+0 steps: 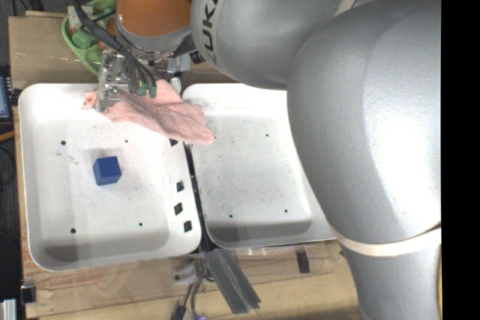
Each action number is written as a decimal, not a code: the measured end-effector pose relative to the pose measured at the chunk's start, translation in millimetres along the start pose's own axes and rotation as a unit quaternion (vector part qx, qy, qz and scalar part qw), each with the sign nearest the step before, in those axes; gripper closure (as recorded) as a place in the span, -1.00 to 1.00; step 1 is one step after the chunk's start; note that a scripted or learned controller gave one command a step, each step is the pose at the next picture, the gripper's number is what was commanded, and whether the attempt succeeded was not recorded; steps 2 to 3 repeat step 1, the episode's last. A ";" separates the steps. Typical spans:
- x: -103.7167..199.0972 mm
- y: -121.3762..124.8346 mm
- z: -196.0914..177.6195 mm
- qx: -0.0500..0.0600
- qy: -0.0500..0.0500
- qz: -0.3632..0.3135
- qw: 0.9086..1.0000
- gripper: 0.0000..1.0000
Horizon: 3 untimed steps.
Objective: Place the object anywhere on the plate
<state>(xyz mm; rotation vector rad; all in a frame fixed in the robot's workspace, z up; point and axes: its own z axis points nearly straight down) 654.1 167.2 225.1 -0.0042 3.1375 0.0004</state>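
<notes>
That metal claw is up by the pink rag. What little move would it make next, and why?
Probably a small lift straight up, to test the grip. The gripper sits on the pink cloth's far end, and the cloth drapes across the ridge between both bins. I see no plate here, and the blue cube lies apart.

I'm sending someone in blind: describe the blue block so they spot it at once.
Find the left white bin of the two. On its floor, left of the middle, sits a small blue block, alone and apart from the pink cloth draped at the bin's far edge under the gripper. It is solid, square-edged and blue.
</notes>
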 end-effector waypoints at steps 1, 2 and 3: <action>-0.1 -0.3 0.0 0.000 0.000 0.000 1.000 -1.00; -0.1 -0.3 0.0 0.000 0.000 0.000 1.000 -1.00; -0.1 -0.3 0.0 0.000 0.000 0.000 1.000 -1.00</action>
